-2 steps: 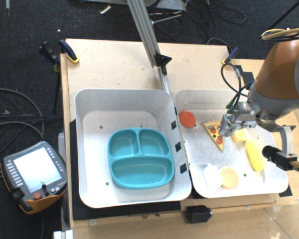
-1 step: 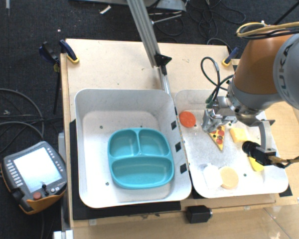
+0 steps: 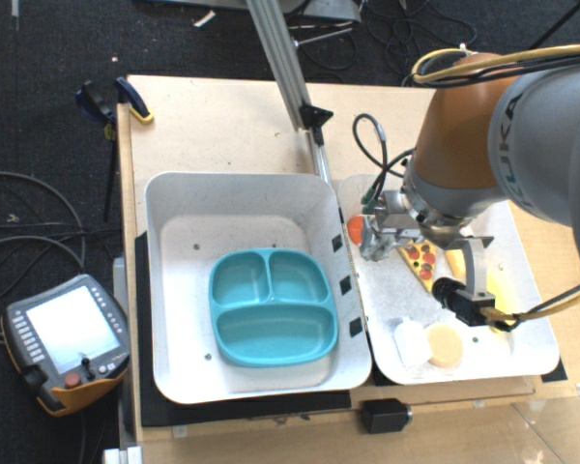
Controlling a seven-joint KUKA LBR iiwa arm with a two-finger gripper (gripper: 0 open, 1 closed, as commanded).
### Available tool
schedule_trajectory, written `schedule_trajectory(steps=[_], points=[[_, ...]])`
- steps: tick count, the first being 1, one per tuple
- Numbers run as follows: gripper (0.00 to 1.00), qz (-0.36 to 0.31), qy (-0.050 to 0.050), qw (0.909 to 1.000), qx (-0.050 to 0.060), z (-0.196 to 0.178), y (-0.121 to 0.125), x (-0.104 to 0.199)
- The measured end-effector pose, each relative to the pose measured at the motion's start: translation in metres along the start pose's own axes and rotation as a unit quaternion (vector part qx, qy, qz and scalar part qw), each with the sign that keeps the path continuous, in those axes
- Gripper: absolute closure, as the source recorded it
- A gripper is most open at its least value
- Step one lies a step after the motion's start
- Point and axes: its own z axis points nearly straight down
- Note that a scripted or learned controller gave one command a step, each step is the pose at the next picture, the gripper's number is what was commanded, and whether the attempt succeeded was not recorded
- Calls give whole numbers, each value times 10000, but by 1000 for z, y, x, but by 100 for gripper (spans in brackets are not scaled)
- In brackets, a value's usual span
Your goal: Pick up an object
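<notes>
My gripper hangs low over the left part of the right bin, under the grey and orange arm. A small orange-red piece lies just left of it, against the bin's left wall. A toy pizza slice lies just right of it. Near the front edge of that bin sit a white lump and a tan round piece. The arm hides the back of this bin.
The left bin holds a teal divided plate. A metal pole slants up from between the bins. A yellow bit peeks out at the right of the right bin. A control pendant lies off the bench at left.
</notes>
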Motion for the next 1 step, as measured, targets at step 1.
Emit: schedule_trajectory(steps=[1], points=[[100, -6, 2, 10000, 4, 9, -3, 58]])
